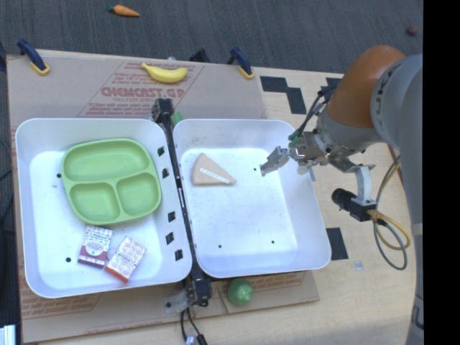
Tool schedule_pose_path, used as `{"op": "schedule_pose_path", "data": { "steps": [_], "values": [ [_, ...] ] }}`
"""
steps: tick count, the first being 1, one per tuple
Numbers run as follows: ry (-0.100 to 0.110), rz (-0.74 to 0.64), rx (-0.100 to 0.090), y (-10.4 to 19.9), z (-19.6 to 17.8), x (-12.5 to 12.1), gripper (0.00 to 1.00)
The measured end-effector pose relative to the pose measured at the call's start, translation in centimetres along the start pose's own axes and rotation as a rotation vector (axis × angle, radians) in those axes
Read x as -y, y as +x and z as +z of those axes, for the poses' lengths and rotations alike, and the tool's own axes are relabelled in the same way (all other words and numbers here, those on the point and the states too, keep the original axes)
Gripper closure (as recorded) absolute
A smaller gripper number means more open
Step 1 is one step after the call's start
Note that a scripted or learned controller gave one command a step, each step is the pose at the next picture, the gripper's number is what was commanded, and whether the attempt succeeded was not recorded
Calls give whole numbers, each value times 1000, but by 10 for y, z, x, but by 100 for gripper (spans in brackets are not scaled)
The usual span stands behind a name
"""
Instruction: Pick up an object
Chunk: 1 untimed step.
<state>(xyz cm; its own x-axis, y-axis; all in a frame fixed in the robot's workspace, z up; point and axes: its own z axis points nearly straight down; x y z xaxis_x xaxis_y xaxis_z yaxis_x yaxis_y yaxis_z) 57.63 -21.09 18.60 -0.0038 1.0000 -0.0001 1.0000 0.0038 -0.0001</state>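
**Overhead, the gripper hangs over the right bin, apart from the wedge**

Largest in view is the grey arm with its orange band, reaching in from the right. Beneath it the flat brown cardboard sheet covers the bench, printed in red with the word "CHEMCAST" above a smaller line that looks like "GP"; the finer print around it is too small to read.

On the cardboard sit the two shallow white bins side by side. The left bin holds a pale green three-compartment plastic tray, and near its front edge two small red-and-white packets lie just beside each other, their printing too small to read. The right bin holds a tan wedge-shaped block with a pale strip on top, lying flat in the bin's rear left part, near the divider between the bins.

The two-finger gripper hovers over the rear right part of the same bin, to the right of the wedge and clearly apart from it. Nothing is between its fingers; whether they are spread or closed cannot be told.

A yellow toy banana lies on the cardboard behind the bins, a green ball in front of the right bin, and a small orange carrot-shaped item on the dark floor.
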Motion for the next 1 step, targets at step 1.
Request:
{"op": "schedule_pose_path", "data": {
  "steps": [1],
  "values": [
    [1,-3,0,0,23,-23,0]
  ]
}}
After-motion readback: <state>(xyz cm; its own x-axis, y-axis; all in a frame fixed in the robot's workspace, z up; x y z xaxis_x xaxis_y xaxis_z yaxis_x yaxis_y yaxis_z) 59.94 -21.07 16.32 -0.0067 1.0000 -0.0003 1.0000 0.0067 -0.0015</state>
